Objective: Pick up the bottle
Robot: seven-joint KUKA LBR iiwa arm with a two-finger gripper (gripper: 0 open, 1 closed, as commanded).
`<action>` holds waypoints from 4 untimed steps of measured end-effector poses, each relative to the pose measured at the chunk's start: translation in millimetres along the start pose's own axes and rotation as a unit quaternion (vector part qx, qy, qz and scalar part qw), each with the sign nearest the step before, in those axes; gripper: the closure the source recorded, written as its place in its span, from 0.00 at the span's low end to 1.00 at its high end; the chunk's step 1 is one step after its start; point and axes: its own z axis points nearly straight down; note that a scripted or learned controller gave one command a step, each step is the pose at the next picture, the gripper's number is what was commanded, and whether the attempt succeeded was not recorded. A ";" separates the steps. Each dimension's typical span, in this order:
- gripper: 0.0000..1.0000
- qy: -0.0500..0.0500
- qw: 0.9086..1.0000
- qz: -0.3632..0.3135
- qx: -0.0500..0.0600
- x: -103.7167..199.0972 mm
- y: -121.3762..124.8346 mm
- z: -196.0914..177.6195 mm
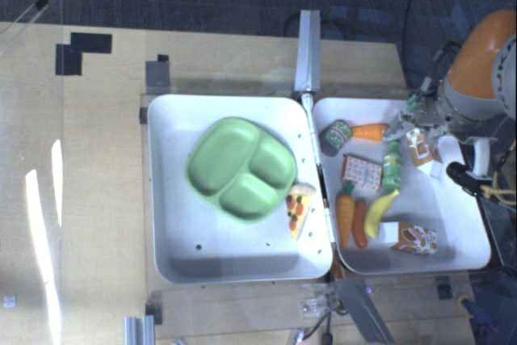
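The pincer (401, 128) hangs over the right bin (468, 254); whether it grips anything, I can't tell. The green bottle (392, 166) lies just below it. Farther left, the left bin (174, 254) holds a green divided plate (241, 167).

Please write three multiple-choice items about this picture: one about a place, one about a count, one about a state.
1. In which bin is the green plate?
A. left bin
B. right bin
C. outside both

2. How many carrots are in the right bin?
A. none
B. one
C. two

3. How does the bottle rest?
A. standing on the plate
B. lying in the right bin, near the tool
C. lying in the left bin

Answers:
1. A: the plate sits in the middle of the left bin.
2. C: one carrot is near the far wall, another carrot is beside the banana.
3. B: the green bottle lies on the bin floor just below the tool.
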 end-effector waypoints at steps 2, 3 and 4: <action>1.00 0.000 0.999 -0.033 -0.002 22.7 -16.4 2.3; 0.00 0.000 0.999 -0.033 -0.002 22.5 -16.5 2.4; 0.00 0.013 1.000 0.006 -0.004 -0.2 -38.4 13.6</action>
